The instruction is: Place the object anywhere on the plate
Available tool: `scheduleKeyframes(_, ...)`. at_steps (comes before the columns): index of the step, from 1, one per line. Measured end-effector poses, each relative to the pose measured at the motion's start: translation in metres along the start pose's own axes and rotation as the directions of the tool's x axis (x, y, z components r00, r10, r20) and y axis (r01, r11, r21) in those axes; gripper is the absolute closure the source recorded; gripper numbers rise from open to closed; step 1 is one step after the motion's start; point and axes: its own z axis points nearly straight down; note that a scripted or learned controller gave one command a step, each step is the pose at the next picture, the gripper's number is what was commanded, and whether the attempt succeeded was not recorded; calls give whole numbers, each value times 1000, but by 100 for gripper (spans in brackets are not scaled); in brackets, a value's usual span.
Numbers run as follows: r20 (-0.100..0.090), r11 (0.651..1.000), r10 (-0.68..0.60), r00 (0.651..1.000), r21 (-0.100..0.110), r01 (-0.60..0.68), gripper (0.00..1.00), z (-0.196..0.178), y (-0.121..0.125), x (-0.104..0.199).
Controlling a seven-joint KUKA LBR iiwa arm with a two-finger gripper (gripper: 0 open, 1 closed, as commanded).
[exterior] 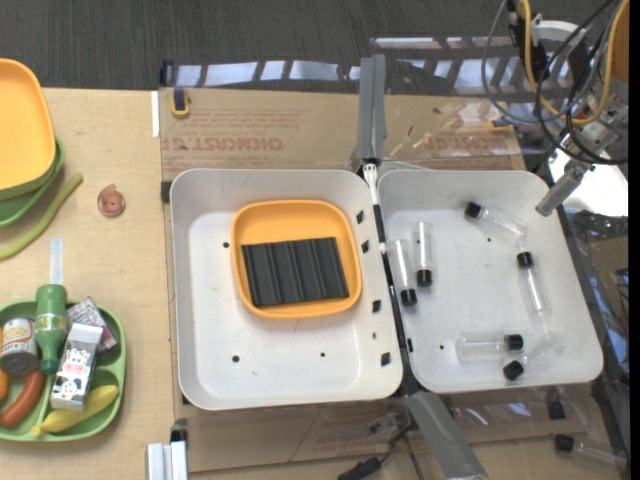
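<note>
Camera view: two white bins sit side by side on flattened cardboard (300, 133). In the left bin (200, 358), a yellow-orange plate (296, 215) with rounded corners lies a little toward 12 o'clock of the bin's centre. A dark grey ribbed rectangular slab (296, 272) lies flat on the plate, its ribs running from 12 to 6 o'clock, well inside the rim.

The right bin (570, 358) holds six clear vials with black caps. One (492, 220) is toward 1 o'clock, two stand near each other at 9 o'clock ( (423, 253) and (402, 268)), one (532, 286) is at 3 o'clock, and two more ( (485, 347) and (528, 360)) lie close together toward 5 o'clock.

The gripper (556, 194) hangs at the right bin's 2 o'clock corner, tilted, just over the rim and apart from the vials. Whether it is open or closed cannot be told, and nothing is seen held in it. Cables (545, 63) loop above it.

On the bench at 8 o'clock from the bins, a green compartment tray (110, 393) carries toy food. At 10 o'clock, a yellow dish (20, 128) is stacked on a green one, with a small pink item (111, 201) near it.
</note>
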Motion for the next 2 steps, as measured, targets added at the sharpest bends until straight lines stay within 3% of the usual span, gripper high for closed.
scheduleKeyframes(1, -3, 956, -293, 956, 0, 293, 0, 13, 0, 3)
scheduleKeyframes(2, -3, 835, -550, 835, 0, 550, 0, -1, 7, 10)
